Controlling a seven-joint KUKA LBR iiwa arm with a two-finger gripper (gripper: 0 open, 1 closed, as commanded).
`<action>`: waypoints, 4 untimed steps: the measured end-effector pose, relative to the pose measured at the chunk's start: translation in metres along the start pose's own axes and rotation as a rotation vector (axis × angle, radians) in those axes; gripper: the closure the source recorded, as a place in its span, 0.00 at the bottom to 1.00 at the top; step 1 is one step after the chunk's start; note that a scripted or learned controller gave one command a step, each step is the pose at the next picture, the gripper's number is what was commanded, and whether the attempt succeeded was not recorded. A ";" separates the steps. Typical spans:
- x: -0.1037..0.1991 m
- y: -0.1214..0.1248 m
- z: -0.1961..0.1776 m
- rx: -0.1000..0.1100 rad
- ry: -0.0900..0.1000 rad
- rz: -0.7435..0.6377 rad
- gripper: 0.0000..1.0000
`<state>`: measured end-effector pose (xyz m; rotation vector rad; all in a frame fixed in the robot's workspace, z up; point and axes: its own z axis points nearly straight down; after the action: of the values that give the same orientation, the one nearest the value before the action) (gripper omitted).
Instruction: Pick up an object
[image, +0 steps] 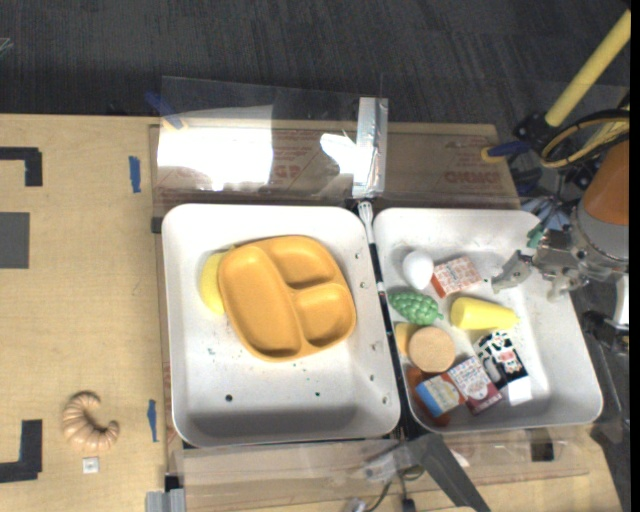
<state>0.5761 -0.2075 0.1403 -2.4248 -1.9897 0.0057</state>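
The right bin (575, 330) holds several small items: a white egg (417, 268), a small red-and-white box (455, 274), a green bumpy piece (415, 306), a yellow wedge (481, 313), a round tan disc (432, 349), a black-and-white carton (501, 359), a second red-and-white box (472, 382) and a red-and-blue can (432, 396). My gripper (533, 280) hangs over the bin's upper right part, to the right of the yellow wedge and a little above it. Its fingers stand open with nothing between them.
The left bin (190, 320) holds an orange divided plate (285, 295) lying over a yellow item (209, 283). A tan curled toy (89, 420) lies on the bench at the lower left. Clear plastic sheeting (270, 150) stands behind the bins. Yellow cabling (580, 130) runs at the upper right.
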 end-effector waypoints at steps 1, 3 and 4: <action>0.043 0.068 0.045 -0.023 -0.001 0.050 0.00; 0.085 0.062 0.038 -0.021 -0.004 -0.314 0.00; 0.065 0.060 0.042 -0.030 0.000 -0.364 0.00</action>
<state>0.6476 -0.1550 0.0981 -2.0392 -2.4125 -0.0260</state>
